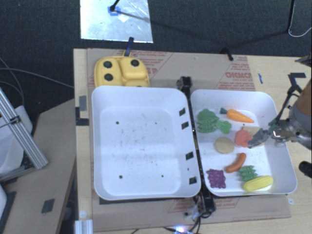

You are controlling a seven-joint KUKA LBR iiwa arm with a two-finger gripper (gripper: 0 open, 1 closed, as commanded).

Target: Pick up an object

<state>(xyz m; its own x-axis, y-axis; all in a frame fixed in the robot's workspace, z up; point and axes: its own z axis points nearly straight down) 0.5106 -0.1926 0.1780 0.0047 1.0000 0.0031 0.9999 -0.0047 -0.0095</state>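
At 3 o'clock in right white bin (280,152), round red plastic tomato (242,138) is neared; jaws' state can't be told. Prob. light, slippery; grip across middle.

The robot arm (301,126) is cut off by the right edge, leaving little but its wrist in sight. The gripper (255,141) is small and blurred, so its fingers cannot be made out. It overlaps the right side of a red round toy (242,138). At the far right corner, a cable (292,13) leaves the frame.
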